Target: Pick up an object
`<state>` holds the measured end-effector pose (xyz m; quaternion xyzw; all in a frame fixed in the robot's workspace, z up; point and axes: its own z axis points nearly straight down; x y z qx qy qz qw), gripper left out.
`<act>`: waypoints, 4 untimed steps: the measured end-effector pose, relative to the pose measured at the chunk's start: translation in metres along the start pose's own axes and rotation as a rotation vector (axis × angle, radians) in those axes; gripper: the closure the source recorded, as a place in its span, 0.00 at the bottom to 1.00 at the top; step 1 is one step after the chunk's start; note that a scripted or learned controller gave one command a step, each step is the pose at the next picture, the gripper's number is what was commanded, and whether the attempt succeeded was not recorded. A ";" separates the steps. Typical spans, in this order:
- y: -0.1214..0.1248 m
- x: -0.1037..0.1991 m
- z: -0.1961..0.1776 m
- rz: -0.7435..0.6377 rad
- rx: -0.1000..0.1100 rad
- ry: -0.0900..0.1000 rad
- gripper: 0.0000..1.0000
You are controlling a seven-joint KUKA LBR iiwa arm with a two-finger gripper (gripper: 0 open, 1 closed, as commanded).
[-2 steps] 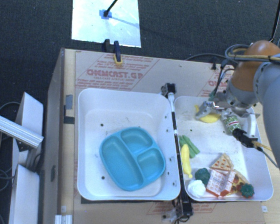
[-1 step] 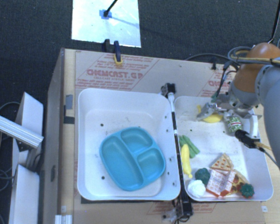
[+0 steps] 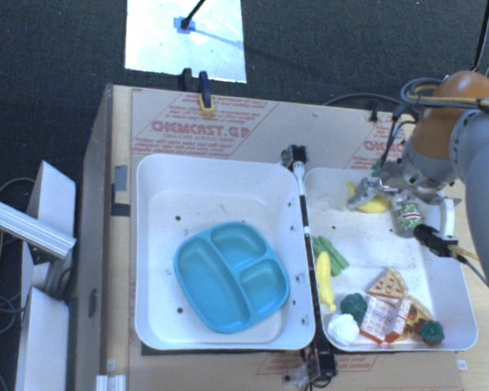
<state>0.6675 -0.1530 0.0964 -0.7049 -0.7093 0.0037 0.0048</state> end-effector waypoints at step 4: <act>-0.051 -0.009 -0.102 0.005 -0.014 -0.004 0.00</act>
